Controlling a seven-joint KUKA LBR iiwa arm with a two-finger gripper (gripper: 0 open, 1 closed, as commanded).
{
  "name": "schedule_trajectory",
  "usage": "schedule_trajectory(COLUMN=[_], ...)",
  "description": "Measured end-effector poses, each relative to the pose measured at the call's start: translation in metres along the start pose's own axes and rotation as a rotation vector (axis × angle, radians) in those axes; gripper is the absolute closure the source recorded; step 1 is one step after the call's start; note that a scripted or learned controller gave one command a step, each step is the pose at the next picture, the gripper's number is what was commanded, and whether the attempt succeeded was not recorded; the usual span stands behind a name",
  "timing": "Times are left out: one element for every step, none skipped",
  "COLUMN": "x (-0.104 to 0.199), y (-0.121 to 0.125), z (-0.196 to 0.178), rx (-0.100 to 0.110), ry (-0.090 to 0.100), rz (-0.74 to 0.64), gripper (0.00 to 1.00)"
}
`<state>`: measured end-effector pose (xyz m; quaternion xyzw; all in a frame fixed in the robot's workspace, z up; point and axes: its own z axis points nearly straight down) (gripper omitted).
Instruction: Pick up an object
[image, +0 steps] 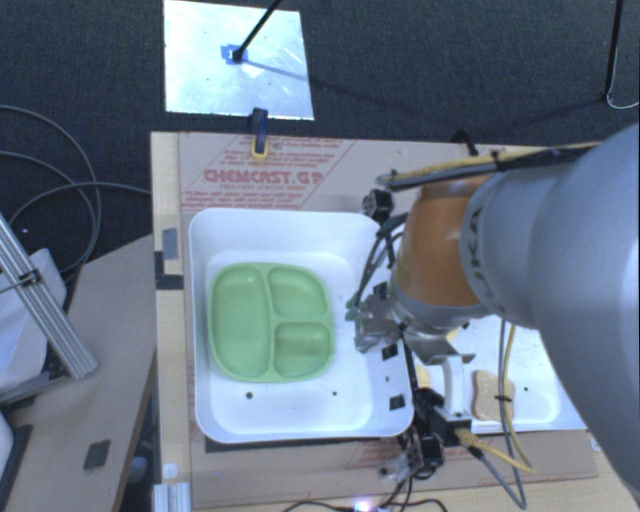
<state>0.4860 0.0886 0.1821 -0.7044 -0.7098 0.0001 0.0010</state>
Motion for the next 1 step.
schedule_trajectory(x=[0.0328], y=[0.0603], z=[-0.1387], rx=[-0.02], ry=[0.003], rz=[-0.002], gripper=[1.0])
